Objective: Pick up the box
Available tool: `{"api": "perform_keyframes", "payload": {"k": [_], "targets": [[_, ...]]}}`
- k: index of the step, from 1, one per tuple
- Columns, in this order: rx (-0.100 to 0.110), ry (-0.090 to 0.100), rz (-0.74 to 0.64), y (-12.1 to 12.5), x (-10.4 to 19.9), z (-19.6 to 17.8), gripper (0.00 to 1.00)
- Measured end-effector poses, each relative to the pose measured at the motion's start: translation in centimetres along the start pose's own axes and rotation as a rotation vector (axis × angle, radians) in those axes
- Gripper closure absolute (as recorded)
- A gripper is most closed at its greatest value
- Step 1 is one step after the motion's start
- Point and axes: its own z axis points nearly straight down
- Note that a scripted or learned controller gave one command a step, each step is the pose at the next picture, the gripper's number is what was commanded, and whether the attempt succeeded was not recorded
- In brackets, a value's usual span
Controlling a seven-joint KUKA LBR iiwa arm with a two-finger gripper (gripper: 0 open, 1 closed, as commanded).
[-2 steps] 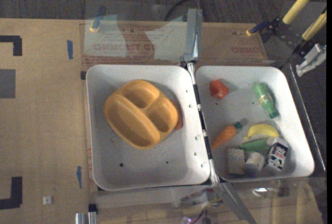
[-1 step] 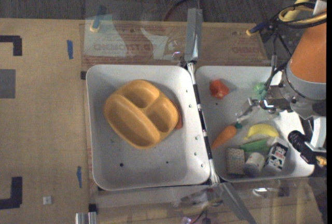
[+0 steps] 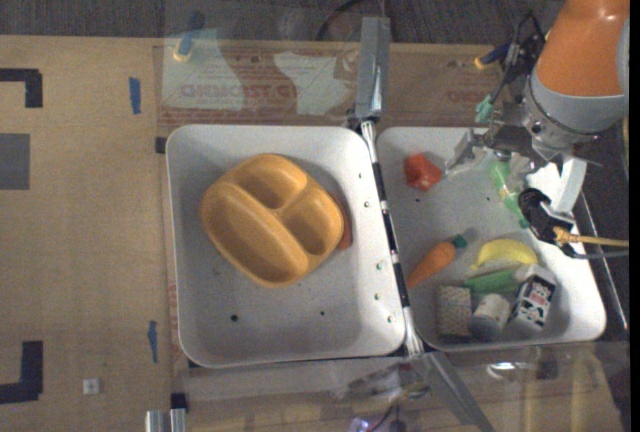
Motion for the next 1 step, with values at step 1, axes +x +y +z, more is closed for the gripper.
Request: {"api": "perform_keyframes", "payload": {"k": [1], "targets": [[0.003,0.000,0.097,-2.94,7.77,7.14,0.00]]}}
